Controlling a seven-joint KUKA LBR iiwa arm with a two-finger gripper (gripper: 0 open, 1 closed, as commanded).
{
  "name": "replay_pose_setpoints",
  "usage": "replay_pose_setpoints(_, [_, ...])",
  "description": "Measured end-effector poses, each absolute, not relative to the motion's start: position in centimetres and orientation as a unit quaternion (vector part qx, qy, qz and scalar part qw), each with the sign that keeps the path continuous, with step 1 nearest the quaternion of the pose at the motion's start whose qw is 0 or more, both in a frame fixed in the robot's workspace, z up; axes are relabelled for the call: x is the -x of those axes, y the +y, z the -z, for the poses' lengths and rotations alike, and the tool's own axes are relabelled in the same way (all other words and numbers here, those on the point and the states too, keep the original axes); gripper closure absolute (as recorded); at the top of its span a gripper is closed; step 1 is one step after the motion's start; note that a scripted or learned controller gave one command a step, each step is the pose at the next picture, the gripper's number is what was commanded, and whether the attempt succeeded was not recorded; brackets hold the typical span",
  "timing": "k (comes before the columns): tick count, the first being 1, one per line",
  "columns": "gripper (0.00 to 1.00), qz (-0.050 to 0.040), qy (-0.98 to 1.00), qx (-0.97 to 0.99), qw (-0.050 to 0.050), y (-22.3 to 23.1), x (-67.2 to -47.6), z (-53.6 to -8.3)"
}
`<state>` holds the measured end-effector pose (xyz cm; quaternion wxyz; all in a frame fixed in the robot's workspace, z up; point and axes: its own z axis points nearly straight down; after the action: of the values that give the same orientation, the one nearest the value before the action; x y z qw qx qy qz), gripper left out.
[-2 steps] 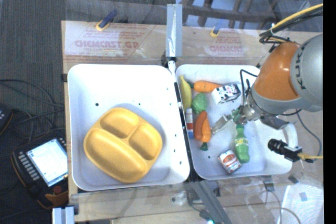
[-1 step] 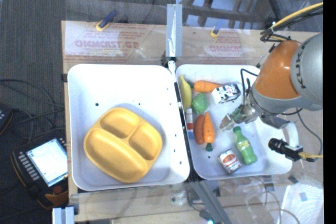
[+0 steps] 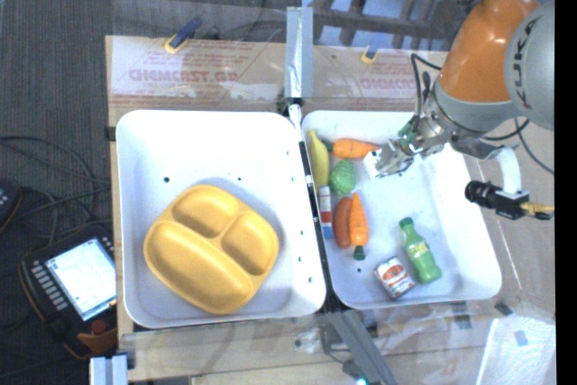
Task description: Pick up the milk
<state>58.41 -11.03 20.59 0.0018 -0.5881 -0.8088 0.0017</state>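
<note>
left bin holds one thing, a yellow divided tray, three compartments, sitting toward the near side. right bin is busier: a banana along its left wall, a carrot at the far end, a green vegetable just near of it, then two more orange pieces side by side. a green bottle lies near right, touching the milk, a small red-and-white can at the near edge; label unreadable. the gripper hovers over the far part, and whether its claw is apart, can't tell. "kuka" shows on the arm.

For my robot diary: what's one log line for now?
gripper: over right white bin | nearest: orange toy carrot | yellow divided plastic tray: left white bin
</note>
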Motion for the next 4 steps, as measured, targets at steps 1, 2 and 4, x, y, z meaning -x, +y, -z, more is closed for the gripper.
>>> replay_pose_setpoints(1, [1.0,-0.003,-0.753,0.659,0.001,-16.7,-60.0,-36.9])
replay_pose_setpoints(2, [1.0,-0.0027,-0.744,0.668,0.004,-12.9,-56.3,-16.3])
replay_pose_setpoints(4, [1.0,-0.0051,-0.458,0.889,0.003,-12.5,-48.3,-19.6])
